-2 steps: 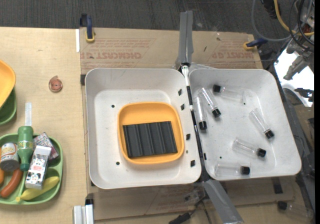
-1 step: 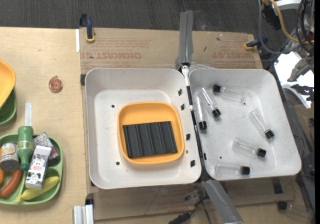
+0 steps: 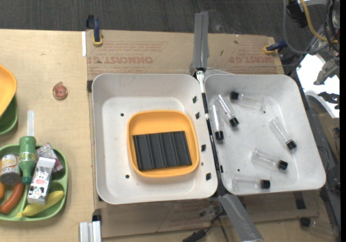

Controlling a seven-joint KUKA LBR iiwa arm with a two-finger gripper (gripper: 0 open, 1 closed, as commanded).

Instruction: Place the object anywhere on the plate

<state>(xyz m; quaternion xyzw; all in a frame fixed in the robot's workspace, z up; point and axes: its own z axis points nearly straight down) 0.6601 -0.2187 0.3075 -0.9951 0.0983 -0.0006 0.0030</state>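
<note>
An orange square plate sits in the middle of the left white bin. A dark grey ridged slab lies flat on the plate and covers most of its floor. Several clear plastic tubes with black caps lie scattered in the right bin, such as one near the divider, one at the right and one lower down. Part of the arm with its cables stands at the top right, outside the bins.
On the wooden table to the left are a green tray of toy food, a yellow bowl and a small pink piece. Cardboard lies behind the bins. A grey metal bar rises between them.
</note>
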